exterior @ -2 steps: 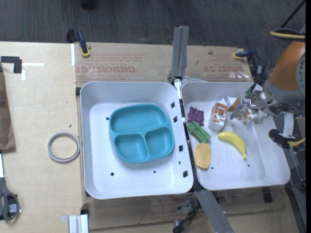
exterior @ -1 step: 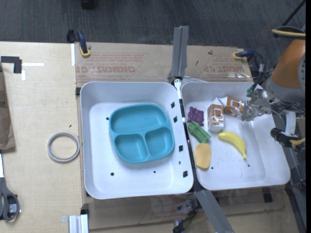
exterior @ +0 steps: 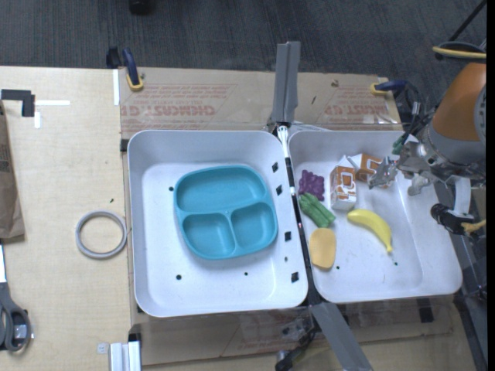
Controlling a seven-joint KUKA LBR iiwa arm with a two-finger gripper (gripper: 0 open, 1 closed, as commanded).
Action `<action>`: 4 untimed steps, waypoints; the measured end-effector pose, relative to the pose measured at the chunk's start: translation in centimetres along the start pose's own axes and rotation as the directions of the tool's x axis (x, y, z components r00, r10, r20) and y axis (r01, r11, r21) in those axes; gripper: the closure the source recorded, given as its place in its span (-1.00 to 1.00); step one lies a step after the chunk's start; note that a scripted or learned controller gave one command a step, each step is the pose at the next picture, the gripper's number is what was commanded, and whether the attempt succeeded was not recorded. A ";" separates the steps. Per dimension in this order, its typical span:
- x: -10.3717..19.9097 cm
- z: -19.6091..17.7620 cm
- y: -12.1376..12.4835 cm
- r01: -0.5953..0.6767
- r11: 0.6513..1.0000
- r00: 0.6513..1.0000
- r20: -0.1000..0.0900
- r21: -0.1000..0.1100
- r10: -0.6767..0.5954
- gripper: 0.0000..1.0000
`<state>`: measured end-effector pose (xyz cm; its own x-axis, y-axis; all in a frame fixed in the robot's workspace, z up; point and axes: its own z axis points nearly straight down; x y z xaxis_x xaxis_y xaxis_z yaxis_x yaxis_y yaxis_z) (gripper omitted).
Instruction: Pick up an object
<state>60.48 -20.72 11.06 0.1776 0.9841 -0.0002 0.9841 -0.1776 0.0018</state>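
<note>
The right bin (exterior: 433,273) holds several toy foods. A yellow banana (exterior: 372,226) lies near its middle. A white and orange carton (exterior: 344,188) stands left of centre, with purple grapes (exterior: 312,182) and a green vegetable (exterior: 317,209) along the left wall. An orange-yellow piece (exterior: 322,248) lies below them. A small orange and white packet (exterior: 366,165) sits at the back. My gripper (exterior: 384,175) hangs low over the back of this bin, right beside that packet and just right of the carton. The grey arm with its orange band (exterior: 462,107) comes in from the right.
A blue three-part plate (exterior: 226,211) lies in the left bin (exterior: 147,269). On the bench to the left are a grey ring (exterior: 101,233), scissors (exterior: 14,323) and a brown bag (exterior: 9,176). A grey divider post (exterior: 286,83) stands between the bins at the back.
</note>
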 end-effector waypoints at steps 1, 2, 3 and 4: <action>2.7 1.9 -8.0 0.207 0.978 0.978 -0.001 0.004 -0.207 -1.00; 4.9 -0.8 -11.3 0.422 0.906 0.906 -0.002 0.002 -0.422 -1.00; 4.3 1.0 -13.6 0.394 0.919 0.919 0.000 0.000 -0.394 -1.00; 4.2 0.2 -13.6 0.389 0.921 0.921 0.000 0.000 -0.389 1.00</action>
<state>47.89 -14.14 10.87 -0.2194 0.9756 -0.0004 0.9756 0.2194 0.0017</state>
